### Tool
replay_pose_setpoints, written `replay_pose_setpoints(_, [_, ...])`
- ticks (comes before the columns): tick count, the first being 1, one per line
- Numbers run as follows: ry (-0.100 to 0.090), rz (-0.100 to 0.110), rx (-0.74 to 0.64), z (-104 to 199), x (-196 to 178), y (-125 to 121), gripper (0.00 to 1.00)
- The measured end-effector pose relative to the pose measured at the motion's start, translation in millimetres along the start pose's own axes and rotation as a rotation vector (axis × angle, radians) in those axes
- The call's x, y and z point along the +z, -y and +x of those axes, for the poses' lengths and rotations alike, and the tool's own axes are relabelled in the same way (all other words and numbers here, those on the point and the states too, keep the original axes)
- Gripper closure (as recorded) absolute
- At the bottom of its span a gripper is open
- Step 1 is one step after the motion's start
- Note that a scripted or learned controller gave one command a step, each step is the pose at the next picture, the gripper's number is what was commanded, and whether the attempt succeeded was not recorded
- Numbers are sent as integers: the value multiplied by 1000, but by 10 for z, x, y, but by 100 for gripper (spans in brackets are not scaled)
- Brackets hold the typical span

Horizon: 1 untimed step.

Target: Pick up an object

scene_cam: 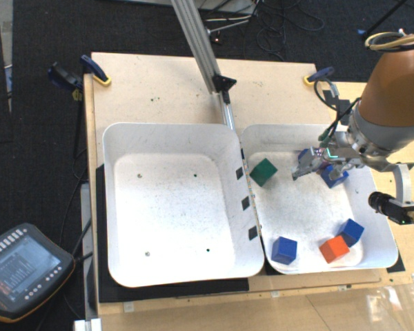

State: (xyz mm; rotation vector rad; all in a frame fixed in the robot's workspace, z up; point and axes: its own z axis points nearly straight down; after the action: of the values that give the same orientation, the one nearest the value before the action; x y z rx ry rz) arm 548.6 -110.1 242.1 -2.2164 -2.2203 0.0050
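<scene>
Even, moderately bright overhead lighting. White bins (pixel 172 205) appear slightly washed out. Shadows are soft and short. The floor (pixel 41 33) is dark. Fine detail is slightly blurred.

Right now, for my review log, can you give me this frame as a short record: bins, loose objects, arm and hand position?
left bin: white, shallow, bare speckled floor
right bin: white, holds all the blocks
green block: near the right bin's left wall
blue blocks: one at the front, one front right, one under the hand
orange block: touching the front-right blue block
hand: low over the right bin's rear half
</scene>
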Motion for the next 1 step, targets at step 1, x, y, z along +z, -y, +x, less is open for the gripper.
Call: replay_pose_setpoints(1, [1,-5,2,-2,-24,-9,0])
